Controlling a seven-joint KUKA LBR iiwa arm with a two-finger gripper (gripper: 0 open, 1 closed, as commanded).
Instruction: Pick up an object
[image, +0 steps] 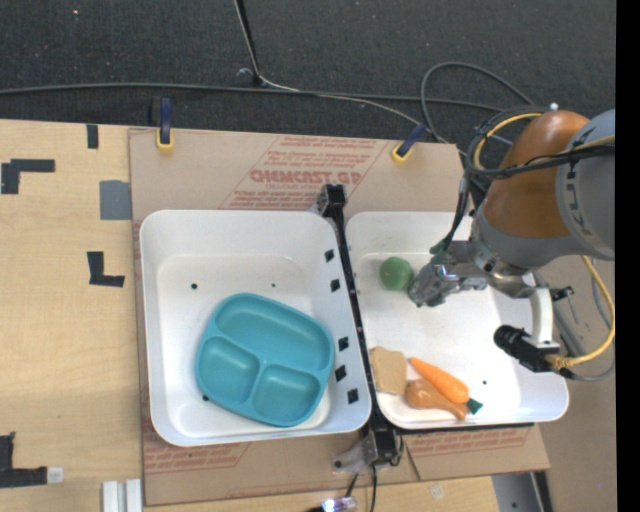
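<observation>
Round green ball (396, 272), unmarked, matte.

Teal divided tray (264, 359) in left bin (160, 300); yellow clamps (165, 137) beyond.

You see two white bins: the left bin (160, 300) holds a teal divided tray (263, 358), and the right bin (520, 400) holds a green ball (396, 272), an orange carrot (438, 379) with a dark green tip, a tan slice (388, 368) and a light brown piece (423, 396). The bins rest on a brown cardboard sheet (280, 170) printed with red lettering. The surface (60, 330) is pale wood marked with black tape. The arm (540, 190) is grey with an orange band; the gripper (428, 288) is metallic grey.
</observation>
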